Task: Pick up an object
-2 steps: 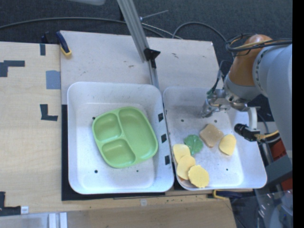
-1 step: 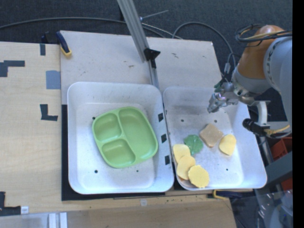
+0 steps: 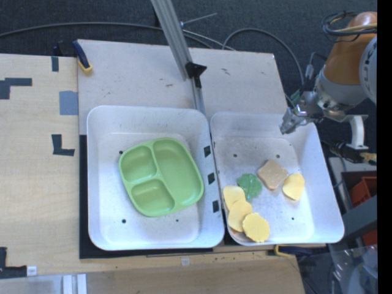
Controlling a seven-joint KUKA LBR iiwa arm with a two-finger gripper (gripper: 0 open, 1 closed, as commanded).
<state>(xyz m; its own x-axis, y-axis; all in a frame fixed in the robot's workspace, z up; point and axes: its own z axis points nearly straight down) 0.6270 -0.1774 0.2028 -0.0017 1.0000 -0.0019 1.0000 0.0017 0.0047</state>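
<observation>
Arm (image 3: 346, 66) reaches in from the right, tool (image 3: 290, 124) sitting over the far edge of the right bin (image 3: 324, 182). Can't tell from this angle how the tool is set; nothing visible in it.

Pick candidates are all in the right bin, clustered toward its near-left: tan bread-like slice (image 3: 272, 174), yellow piece (image 3: 294, 187) just right of it, green leafy piece (image 3: 249, 185) to its left, and three round yellow slices (image 3: 244, 214) overlapping each other against the near-left wall. Tool is well apart from all of them, so no grasp started yet.

Left bin (image 3: 98, 164) holds a green three-compartment tray (image 3: 160, 176), lying flat and angled; likely a drop target rather than a pick.

Judgement: easiest grab looks like the bread slice or the lone yellow piece, since both lie free with room around them. The stacked round slices crowd the wall, so a closing tool would likely hit the bin or nudge neighbours. Everything is flat and thin, so a descent that stops short closes on air.
</observation>
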